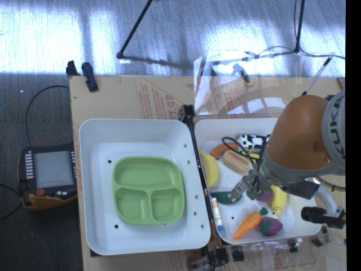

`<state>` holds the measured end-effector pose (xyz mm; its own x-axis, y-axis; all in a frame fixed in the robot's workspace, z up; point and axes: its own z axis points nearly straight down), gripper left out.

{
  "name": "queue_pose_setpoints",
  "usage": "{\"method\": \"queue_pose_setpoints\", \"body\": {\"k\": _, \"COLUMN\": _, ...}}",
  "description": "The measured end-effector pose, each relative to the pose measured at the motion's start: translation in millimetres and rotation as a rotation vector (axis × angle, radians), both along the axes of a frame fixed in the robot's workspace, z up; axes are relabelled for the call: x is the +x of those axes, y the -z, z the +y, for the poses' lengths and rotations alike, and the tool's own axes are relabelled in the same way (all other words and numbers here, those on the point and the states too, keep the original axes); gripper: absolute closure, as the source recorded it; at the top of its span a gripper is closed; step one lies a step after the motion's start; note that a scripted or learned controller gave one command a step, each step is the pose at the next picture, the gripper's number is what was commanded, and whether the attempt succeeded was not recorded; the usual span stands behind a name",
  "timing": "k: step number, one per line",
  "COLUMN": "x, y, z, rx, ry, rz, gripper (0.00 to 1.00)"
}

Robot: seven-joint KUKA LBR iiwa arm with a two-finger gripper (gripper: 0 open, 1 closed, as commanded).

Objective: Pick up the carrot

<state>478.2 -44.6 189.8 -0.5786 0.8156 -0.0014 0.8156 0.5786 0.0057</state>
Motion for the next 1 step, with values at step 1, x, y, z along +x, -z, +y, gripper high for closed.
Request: {"method": "queue_pose_setpoints", "body": {"k": 1, "x": -1.8, "y": 3.4, "z": -0.9, "rx": -0.001, "ry": 0.003, "rz": 0.008, "gripper": 0.00}}
